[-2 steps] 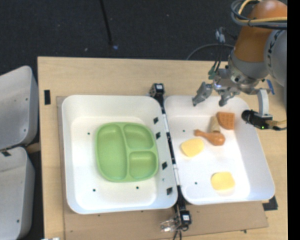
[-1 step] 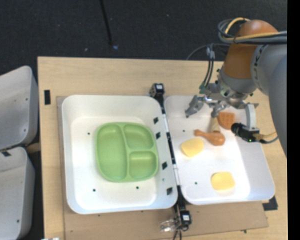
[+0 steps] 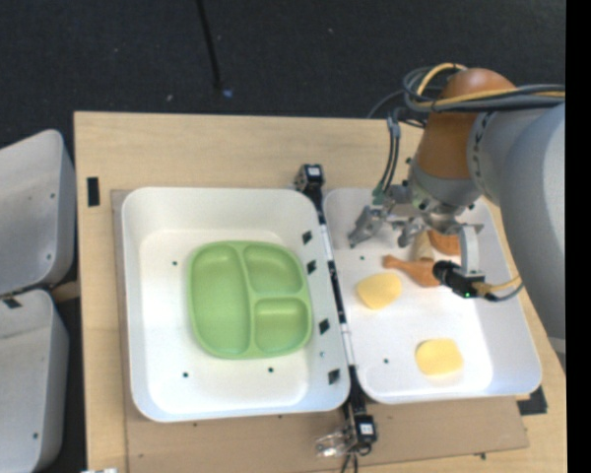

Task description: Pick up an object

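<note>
My gripper (image 3: pixel 406 227) hangs over the back of the right bin (image 3: pixel 492 363), under the orange-banded wrist. Just in front of it lies an orange-brown, elongated object (image 3: pixel 412 265), partly hidden by the gripper body and a cable. A pale yellow piece (image 3: pixel 379 291) lies to the left of that object, close to the bin's middle. A second yellow piece (image 3: pixel 439 357) rests nearer the front of the same bin. I see nothing held in the gripper.
The left bin (image 3: pixel 148 264) holds a green divided plate (image 3: pixel 248 299). A raised divider with black clips (image 3: pixel 327 284) separates the two bins. The grey arm covers the right bin's back right corner.
</note>
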